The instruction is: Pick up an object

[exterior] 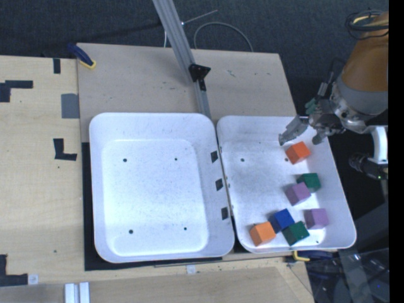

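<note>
The right white bin (252, 169) holds several small blocks. An orange block (298, 151) lies near its upper right. Below it sit a green block (310, 181) and a purple block (297, 192). Along the front edge are another orange block (262, 233), a blue block (282, 219), a dark green block (295, 233) and a purple block (316, 218). My gripper (307, 131) hangs just above and beside the upper orange block, its fingers spread apart with nothing between them.
The left white bin (151, 188) sits beside the right one. A grey metal pole (177, 36) slants across the back of the bench. A thin cable loop (221, 33) lies behind the bins.
</note>
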You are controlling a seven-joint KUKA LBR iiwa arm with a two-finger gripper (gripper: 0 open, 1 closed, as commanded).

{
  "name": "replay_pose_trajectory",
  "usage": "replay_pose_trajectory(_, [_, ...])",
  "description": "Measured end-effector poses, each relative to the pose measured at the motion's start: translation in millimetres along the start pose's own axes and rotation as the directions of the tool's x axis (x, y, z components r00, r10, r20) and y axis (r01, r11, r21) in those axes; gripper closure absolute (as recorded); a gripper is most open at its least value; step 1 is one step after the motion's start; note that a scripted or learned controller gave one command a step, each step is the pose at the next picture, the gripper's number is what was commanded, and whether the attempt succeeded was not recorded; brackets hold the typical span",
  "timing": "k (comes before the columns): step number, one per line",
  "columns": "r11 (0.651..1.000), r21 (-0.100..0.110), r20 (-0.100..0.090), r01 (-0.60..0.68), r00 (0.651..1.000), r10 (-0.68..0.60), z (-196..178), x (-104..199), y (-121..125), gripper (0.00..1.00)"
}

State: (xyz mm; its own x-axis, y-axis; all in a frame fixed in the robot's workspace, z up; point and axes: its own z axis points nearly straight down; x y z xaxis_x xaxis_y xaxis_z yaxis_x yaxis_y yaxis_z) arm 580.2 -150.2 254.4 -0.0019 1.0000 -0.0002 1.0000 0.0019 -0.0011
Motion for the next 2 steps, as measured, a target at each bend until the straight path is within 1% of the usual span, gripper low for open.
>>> replay_pose_trajectory(1, [1.000, 0.010, -0.003, -0.001, 1.000, 0.001, 115, 32, -32, 0.00])
replay_pose_trajectory(2, [1.000, -0.007, 0.003, -0.004, 1.000, 0.004, 10, -2, -73, 0.00])
